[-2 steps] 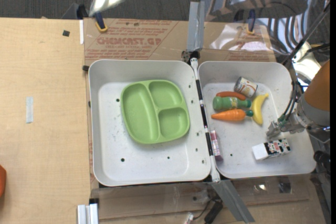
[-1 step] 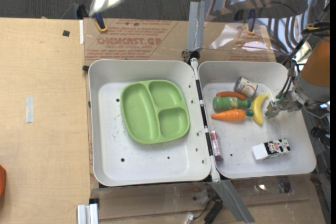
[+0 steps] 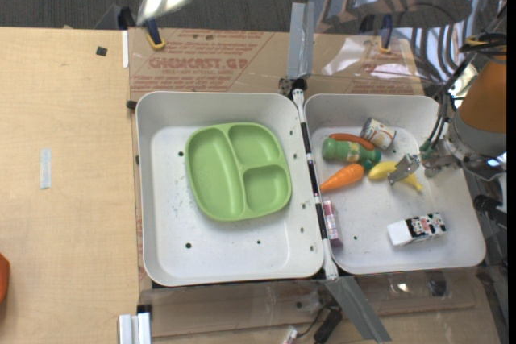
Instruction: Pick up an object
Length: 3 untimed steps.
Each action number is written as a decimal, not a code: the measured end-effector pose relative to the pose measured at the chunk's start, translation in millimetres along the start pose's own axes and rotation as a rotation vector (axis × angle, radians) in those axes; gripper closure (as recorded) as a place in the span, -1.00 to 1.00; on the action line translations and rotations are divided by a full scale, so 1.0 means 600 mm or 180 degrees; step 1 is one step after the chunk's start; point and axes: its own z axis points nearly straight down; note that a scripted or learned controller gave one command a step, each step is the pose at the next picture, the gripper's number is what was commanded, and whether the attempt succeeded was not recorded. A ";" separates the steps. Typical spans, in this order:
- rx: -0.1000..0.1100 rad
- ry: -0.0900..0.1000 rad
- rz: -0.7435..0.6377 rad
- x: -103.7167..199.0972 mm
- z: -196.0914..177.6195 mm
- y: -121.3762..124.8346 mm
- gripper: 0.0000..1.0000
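My gripper [image 3: 405,168] is low in the right bin [image 3: 459,254], right at a small yellow banana-shaped toy [image 3: 387,171], which it partly covers. Just left of it lie an orange carrot [image 3: 342,177] and a green vegetable toy [image 3: 347,151] with a red-orange piece [image 3: 353,139] along its top. A small tilted can [image 3: 377,131] sits behind them. A white and black box-like toy [image 3: 417,229] lies toward the bin's front right. Nothing shows lifted off the bin floor.
The left bin [image 3: 161,246] bears a green divided plate [image 3: 239,171]. A pink marker-like stick [image 3: 330,222] lies along the right bin's left wall. The arm's orange band [image 3: 490,97] hangs over the right bin's right edge. Cardboard [image 3: 210,56] lies behind the bins.
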 end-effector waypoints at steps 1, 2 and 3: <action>0.0000 -0.0020 -0.0005 -0.004 -0.012 0.000 1.00; 0.0010 -0.0033 0.0023 -0.019 0.001 0.107 1.00; -0.0003 -0.0042 0.0007 0.056 -0.240 0.141 1.00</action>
